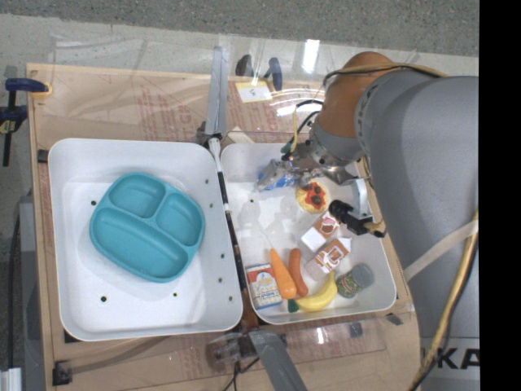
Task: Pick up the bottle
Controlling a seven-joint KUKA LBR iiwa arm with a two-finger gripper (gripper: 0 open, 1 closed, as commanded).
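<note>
The bottle [275, 177] is a clear plastic one with a blue label. It lies on its side at the far end of the right bin [244, 218]. My gripper [295, 161] is low over that far end, just right of the bottle and right up against it. The grey arm and its orange band reach in from the right and hide the bin's far right corner.
The near half of the right bin holds a red and yellow toy food piece [312, 195], two small boxes [326, 244], two carrots [286, 274], a banana [317, 296], a can [354, 281] and a red carton [262, 286]. A blue divided plate [146, 226] lies in the left bin [73, 300].
</note>
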